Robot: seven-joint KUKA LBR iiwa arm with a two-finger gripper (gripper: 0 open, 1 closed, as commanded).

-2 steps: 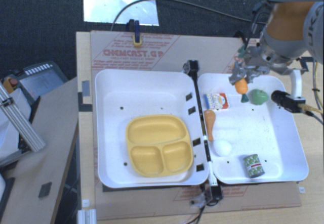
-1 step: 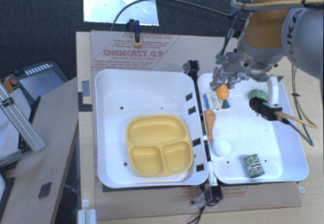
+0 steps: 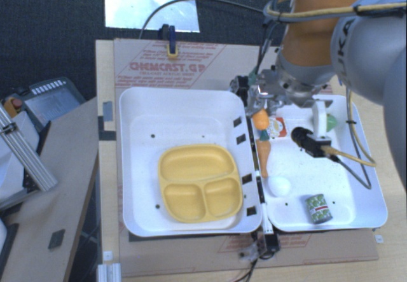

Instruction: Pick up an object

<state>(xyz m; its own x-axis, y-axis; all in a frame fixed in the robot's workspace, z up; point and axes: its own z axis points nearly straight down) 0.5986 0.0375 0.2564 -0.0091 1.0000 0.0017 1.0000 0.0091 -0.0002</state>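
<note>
My gripper (image 3: 259, 100) hangs low over the back left corner of the right bin (image 3: 356, 211), close to the divider between the bins. Directly below it lies a round orange piece (image 3: 259, 119), with a small white and red item (image 3: 275, 126) beside it. An orange carrot (image 3: 263, 155) stretches toward the front along the bin's left wall. Beyond its tip rests a white egg (image 3: 278, 185). A green can (image 3: 318, 208) lies near the front of the bin. A pale green and white object (image 3: 322, 120) sits to the right of the gripper.
The left bin (image 3: 143, 147) holds a yellow divided plate (image 3: 200, 182) toward its front right. Black clips (image 3: 245, 158) line the wall between the bins. The grey arm and its orange band (image 3: 318, 7) cover the back of the right bin.
</note>
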